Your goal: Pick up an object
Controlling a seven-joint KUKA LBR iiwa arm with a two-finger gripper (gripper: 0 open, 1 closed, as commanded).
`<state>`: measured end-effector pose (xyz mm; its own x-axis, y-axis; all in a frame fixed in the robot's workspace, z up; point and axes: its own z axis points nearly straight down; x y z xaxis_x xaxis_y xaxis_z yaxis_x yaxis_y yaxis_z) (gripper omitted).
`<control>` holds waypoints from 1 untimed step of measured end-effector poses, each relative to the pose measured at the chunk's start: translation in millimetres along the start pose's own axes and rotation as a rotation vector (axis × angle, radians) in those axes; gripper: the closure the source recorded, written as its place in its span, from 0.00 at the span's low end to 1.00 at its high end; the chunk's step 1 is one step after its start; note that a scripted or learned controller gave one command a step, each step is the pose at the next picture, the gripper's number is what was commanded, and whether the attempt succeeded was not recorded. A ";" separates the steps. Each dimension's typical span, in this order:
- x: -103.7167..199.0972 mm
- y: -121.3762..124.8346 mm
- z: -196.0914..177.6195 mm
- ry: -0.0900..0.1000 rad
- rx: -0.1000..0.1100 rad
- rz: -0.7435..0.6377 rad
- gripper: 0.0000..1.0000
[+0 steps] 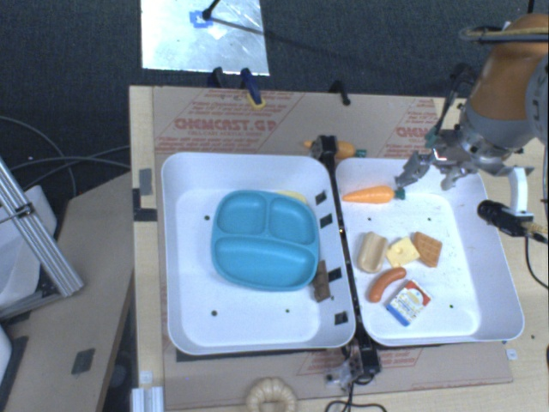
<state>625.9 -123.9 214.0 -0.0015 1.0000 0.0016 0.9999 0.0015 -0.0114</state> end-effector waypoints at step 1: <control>0.3 2.5 -8.2 -0.001 -0.013 -0.002 0.00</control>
<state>628.6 -123.6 222.3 -0.0036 1.0000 0.0002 1.0000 0.0036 0.0017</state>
